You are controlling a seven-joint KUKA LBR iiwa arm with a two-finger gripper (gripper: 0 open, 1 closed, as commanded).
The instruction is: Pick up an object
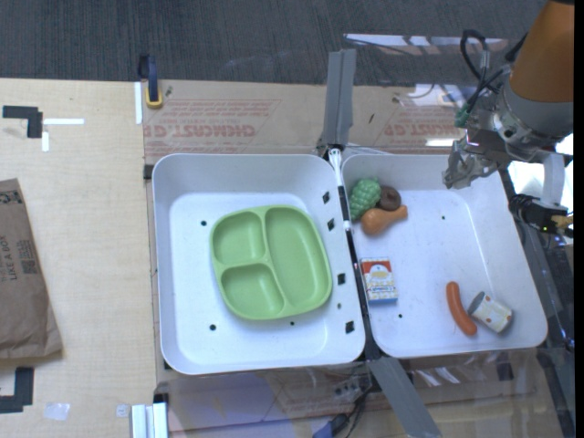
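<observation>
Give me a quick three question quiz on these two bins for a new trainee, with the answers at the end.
1. True or false: the green tray lies in the left bin.
2. Which item lies nearest the sausage? A) green toy B) small box C) white block
3. Fill in: the gripper hangs over the right bin's ____ corner, far right or near left.

Key: 1 true. 2 C, the block lies right beside the sausage. 3 far right.
</observation>
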